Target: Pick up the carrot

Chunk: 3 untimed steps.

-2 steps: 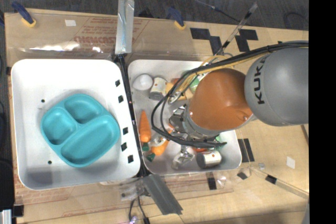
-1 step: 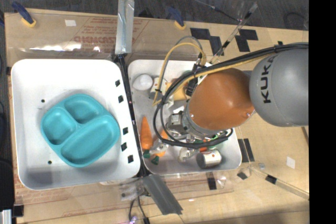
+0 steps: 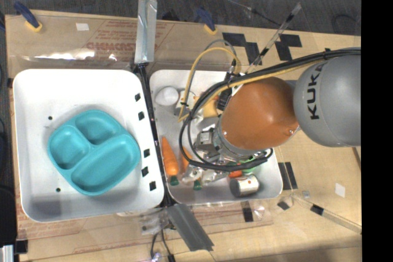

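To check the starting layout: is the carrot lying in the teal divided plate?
No, the carrot lies in the right bin by its left wall, while the teal plate sits in the left bin.
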### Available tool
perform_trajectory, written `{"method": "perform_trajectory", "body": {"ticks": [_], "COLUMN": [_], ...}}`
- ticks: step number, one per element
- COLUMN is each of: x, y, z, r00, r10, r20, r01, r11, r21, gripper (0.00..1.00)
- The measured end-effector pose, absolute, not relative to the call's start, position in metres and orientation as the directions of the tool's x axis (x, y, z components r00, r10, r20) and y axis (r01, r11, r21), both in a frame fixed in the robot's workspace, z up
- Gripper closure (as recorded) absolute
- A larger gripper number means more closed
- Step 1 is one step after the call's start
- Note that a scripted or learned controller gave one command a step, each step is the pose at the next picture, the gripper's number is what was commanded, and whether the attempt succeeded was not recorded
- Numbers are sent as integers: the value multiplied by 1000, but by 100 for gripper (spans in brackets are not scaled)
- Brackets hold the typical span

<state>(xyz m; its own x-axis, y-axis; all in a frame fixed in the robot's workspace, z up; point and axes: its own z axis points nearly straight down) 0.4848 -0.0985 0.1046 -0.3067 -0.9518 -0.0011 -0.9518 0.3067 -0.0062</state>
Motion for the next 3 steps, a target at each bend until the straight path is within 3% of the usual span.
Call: {"method": "perform_trajectory", "body": {"ticks": [1,2,3], "x": [478,478,497], "y": [-29,4,77], "z": [193,223,238], "r00": [-507,-225,77], "r10": [-862,-974,-997], "r20": [-3,-2,-2], "r01": [-862,-974,-997], "r11": [507,225,-77], "r21": [-3,-3,-2], "gripper": [100,100,100]}}
